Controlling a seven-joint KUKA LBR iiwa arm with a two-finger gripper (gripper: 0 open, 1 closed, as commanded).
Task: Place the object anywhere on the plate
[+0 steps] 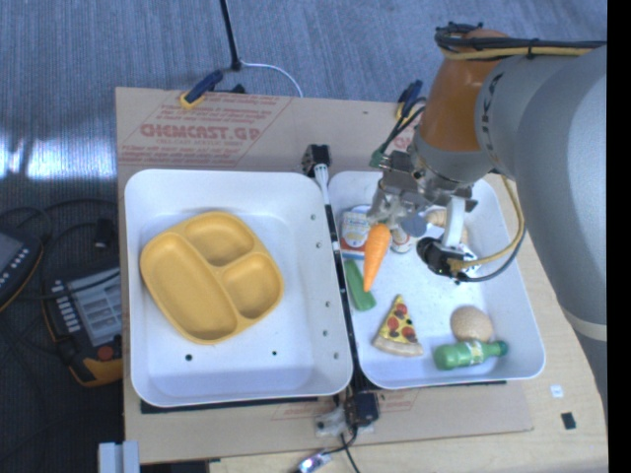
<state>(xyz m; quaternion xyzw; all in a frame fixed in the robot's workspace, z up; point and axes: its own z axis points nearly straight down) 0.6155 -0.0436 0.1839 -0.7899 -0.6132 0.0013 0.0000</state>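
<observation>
Surface: tan board (148, 166) carrying two shallow white bins side by side, touching along the middle. Surroundings: grey-blue carpet (99, 28) behind and to the left of the board; thin black pole (227, 18) rising from the far edge; blue and yellow clip (202, 87) at the far left corner; dark electronic devices (84, 304) on the floor at the left. Writing: red block letters (197, 131) printed on the board behind the left bin, legible as "CHEMCAST GP"; smaller print beneath too blurred to read. Left bin (296, 353): yellow plate (209, 276) with three compartments, lying flat toward the left side. Right bin (518, 304): orange carrot (374, 256) near the left wall, pointed end toward the camera, well apart from the plate; green pod (357, 289) just beside the carrot tip; small white can (354, 227) beside the carrot's thick end, label unreadable; pizza slice (397, 325) nearer the front; tan roll (471, 321) touching a green bottle (470, 354) at the front right. Arm: grey with orange band, reaching in from the right, gripper (399, 225) low over the far part of the right bin, directly above the carrot's thick end. Gripper state: cannot be determined from this angle; contact with the carrot likewise unclear. Black cable loop (442, 257) hanging beside the gripper.
</observation>
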